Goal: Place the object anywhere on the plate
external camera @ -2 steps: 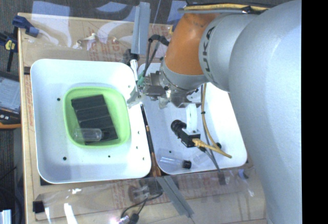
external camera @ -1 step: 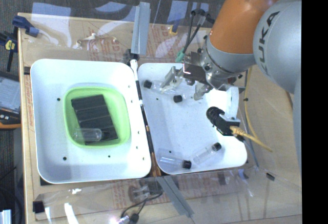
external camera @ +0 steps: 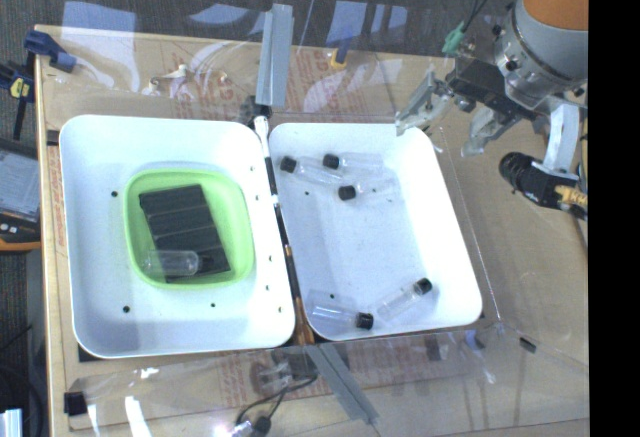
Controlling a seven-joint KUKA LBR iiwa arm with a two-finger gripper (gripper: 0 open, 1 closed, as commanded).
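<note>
- Bins: two shallow white bins sit side by side on the bench, the left bin (external camera: 90, 225) and the right bin (external camera: 440, 225).
- Plate: one green plate (external camera: 135, 210) lies in the left bin, slightly left of its middle. A dark ribbed rectangular insert (external camera: 185, 220) rests on it.
- Vials, total count: five clear vials with black caps can be made out, though their clear bodies are faint against the white.
- Vial on plate: one clear vial (external camera: 170, 263) lies on its side on the near part of the plate, touching the lower edge of the dark insert. No cap is discernible on it.
- Vials in right bin: four. Two lie near the far edge, one with its cap at far left (external camera: 288, 165) and one beside it (external camera: 332, 163). A third (external camera: 347, 192) lies just below them. A fourth (external camera: 405, 297) lies near the front right corner.
- One separate black cap (external camera: 364, 321) sits at the front edge; whether a vial body is attached cannot be determined.
- Gripper (external camera: 445, 120): positioned above the far right corner of the right bin, outside the rim, well apart from the plate and its vial.
- Finger state: the two fingers are spread apart with nothing between them.
- Arm (external camera: 550, 15): enters from the upper right, orange band uppermost, wrist angled down and to the left toward the bins.
</note>
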